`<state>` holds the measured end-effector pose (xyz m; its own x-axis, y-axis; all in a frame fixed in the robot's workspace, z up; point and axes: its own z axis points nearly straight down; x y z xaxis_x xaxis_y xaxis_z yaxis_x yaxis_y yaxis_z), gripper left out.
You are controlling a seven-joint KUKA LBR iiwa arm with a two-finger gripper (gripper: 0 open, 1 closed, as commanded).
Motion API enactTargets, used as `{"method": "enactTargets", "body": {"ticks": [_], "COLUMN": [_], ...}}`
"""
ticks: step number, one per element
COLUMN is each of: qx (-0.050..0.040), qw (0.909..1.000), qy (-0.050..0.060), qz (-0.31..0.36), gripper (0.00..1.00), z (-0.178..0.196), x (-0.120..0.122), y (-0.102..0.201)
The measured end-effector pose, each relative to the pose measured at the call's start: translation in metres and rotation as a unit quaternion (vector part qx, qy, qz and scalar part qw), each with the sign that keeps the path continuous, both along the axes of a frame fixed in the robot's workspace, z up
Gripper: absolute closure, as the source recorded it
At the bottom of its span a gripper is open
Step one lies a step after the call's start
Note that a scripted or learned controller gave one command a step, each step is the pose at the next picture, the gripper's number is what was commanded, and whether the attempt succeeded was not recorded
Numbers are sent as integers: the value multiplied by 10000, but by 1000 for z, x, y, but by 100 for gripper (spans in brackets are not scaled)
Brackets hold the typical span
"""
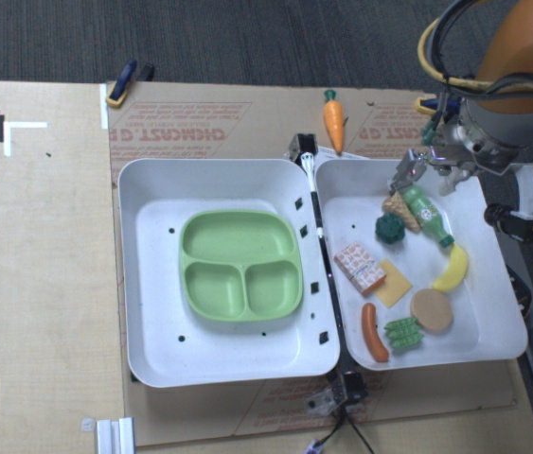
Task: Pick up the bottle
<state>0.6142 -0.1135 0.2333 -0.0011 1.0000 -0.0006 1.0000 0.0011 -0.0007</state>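
Camera view is showing the claw (429, 173) hovering open just above the green bottle (426, 214) lying in the right bin (493, 339), approaching; next it needs lowering and closing.

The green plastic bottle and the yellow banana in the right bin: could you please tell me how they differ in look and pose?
The green plastic bottle is straight and green with a label; the yellow banana is curved and plain yellow. The bottle lies slanting near the bin's back, just under the gripper; the banana lies nearer the front, away from the gripper. The bottle looks longer than the banana. Both lie flat in the right white bin, almost end to end.
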Motion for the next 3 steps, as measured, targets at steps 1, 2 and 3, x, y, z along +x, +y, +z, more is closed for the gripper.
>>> {"method": "enactTargets", "body": {"ticks": [1,2,3], "qx": [-1,-9,-1], "qw": [9965,9966,9941], "qy": [-4,-15,-2], "qz": [833,821,1085], "gripper": [0,100,100], "z": [-137,-127,79], "x": [-17,-17,-119], "y": [-34,-34,-11]}}
